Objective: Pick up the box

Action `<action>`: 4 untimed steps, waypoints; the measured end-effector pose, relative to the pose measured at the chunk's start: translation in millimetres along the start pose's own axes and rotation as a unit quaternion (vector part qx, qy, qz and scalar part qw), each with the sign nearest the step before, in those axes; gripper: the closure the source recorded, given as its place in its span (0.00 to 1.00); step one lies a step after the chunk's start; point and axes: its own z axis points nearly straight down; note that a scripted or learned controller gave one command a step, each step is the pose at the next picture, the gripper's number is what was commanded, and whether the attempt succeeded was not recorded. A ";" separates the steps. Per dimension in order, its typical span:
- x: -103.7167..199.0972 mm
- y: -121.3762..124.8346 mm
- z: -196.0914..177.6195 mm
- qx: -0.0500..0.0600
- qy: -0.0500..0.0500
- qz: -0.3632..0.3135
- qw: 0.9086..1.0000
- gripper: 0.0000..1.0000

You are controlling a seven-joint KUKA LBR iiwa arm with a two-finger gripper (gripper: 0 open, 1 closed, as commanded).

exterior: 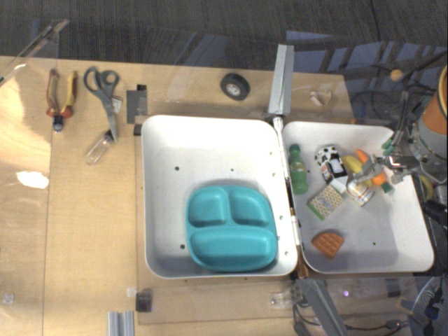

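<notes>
Farthest from the gripper, at the bench's far left end, red-handled pliers [59,98] and grey scissors [105,93] are lying side by side, with a small clear vial [99,148] lying just below the scissors. Closer in, a black tape roll [235,86] is sitting on the wood above the left bin [210,128], and a grey metal bar [282,80] is standing over the seam between the two bins. Inside the left bin, well apart from the gripper, a teal divided tray [231,229] is resting against the near wall.

In the right bin [406,250], a green bottle [297,168] is lying along the wall farthest from the gripper. The box [325,201], a small flat one with a speckled face and a green edge, is lying tilted on the bin floor, across the clutter from the gripper and apart from it. A black-and-white toy [329,161] is sitting just above the box, and an orange-brown disc [327,242] is lying below it. A yellow piece [352,164], a clear cup [360,191] and an orange piece [379,181] are crowding the space between the box and the gripper.

The gripper [390,161] is hanging low over the right side of this bin, near the orange piece, with the grey arm [430,135] reaching in behind it. Whether it is spread or pressed together cannot be told, and nothing is showing in its grasp
</notes>
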 end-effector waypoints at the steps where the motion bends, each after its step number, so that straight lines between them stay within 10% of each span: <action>1: 69.5 4.3 98.3 -0.008 -0.002 -0.086 0.996 0.00; 2: 69.5 7.4 85.8 -0.012 -0.003 -0.087 0.996 1.00; 3: 69.4 7.3 85.8 -0.012 -0.003 -0.087 0.996 0.00; 4: 56.8 58.4 107.4 0.000 0.000 -0.107 0.994 0.00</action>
